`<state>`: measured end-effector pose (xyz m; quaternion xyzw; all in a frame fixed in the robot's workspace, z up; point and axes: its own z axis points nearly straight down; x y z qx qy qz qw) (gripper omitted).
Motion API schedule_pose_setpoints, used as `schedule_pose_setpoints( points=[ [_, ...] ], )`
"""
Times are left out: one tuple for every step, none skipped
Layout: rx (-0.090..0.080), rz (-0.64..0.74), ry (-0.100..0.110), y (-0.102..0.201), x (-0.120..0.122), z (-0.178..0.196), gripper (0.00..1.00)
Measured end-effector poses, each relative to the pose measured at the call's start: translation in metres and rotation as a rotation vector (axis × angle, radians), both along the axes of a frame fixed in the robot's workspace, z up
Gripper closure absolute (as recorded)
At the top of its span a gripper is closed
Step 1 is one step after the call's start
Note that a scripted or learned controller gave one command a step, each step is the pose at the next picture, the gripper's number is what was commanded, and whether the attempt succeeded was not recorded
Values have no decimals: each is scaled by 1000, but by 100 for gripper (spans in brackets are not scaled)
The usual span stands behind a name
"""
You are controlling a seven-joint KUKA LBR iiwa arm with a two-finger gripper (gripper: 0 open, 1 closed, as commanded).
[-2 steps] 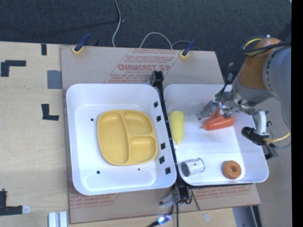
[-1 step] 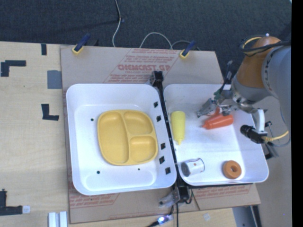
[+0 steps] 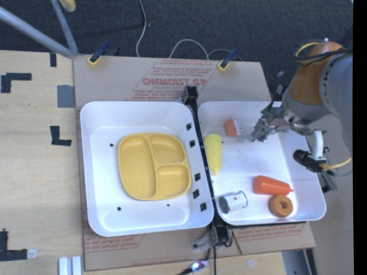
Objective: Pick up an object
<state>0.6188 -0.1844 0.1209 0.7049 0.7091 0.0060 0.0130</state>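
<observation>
The right bin (image 3: 298, 153) holds a small orange block (image 3: 231, 128) near its back, a yellow banana-like piece (image 3: 214, 152) along its left wall, an orange carrot (image 3: 272, 185), a brown donut (image 3: 281, 205) and a small silver can (image 3: 233, 201) at the front. My gripper (image 3: 261, 133) hangs over the back right of this bin, a short way right of the orange block, with nothing visibly held. The grey arm with its orange band (image 3: 312, 73) comes in from the right.
The left bin (image 3: 97, 153) holds a yellow divided plate (image 3: 153, 166). Black clips (image 3: 198, 171) run along the divider between the bins. Both bins rest on a cardboard sheet (image 3: 172, 82) held by yellow-and-blue clamps. A cable loops at the back.
</observation>
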Motion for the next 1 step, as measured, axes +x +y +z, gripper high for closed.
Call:
schedule_pose_setpoints(
  points=[
    [9,-4,24,-5,4,44,100]
  ],
)
